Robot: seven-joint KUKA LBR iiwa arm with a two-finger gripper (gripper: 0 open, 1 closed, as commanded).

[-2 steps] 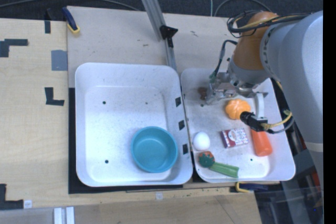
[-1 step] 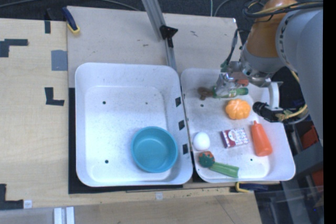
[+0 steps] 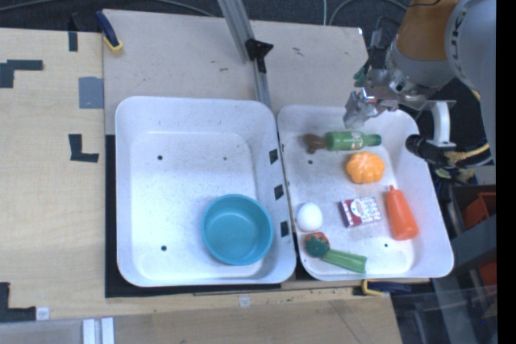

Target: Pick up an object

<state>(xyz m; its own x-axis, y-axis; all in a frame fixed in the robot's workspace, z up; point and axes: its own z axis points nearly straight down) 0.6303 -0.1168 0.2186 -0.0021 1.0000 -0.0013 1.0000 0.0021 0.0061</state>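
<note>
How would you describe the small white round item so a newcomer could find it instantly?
Start at the right bin, the one crowded with toys. Go to its near left part, beside the wall shared with the other bin. The white ball lies there, just above the green vegetable toy and left of the small red carton; it is the only plain white sphere.

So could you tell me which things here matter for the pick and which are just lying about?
In play:
gripper
green bottle
orange fruit

Lying about:
blue bowl
white egg
red carton
orange bottle
green vegetable
</note>
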